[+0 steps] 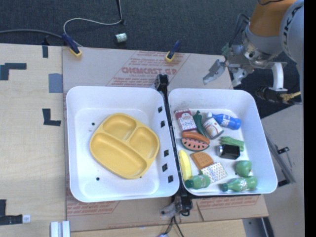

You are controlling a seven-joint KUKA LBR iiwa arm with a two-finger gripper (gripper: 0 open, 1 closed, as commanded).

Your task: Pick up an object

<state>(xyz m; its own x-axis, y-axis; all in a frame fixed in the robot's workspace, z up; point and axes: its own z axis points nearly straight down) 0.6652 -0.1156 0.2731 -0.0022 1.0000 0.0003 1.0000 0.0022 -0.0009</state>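
Cardboard-topped desk carries two bins, and the pincer, spread and holding nothing, hangs at twelve o'clock of the toy-filled right bin, so picking is undone.

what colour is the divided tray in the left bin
Yellow; the divided tray shows best in the camera view.

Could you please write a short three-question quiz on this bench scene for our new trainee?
1. True or false: the yellow divided plate lies in the left bin.
2. Which sits nearest the right bin's far edge? A banana; B blue-capped bottle; C green pepper.
3. Fill in: the gripper hangs over the ____, beyond the bins.

Key: 1 true; 2 B; 3 cardboard.
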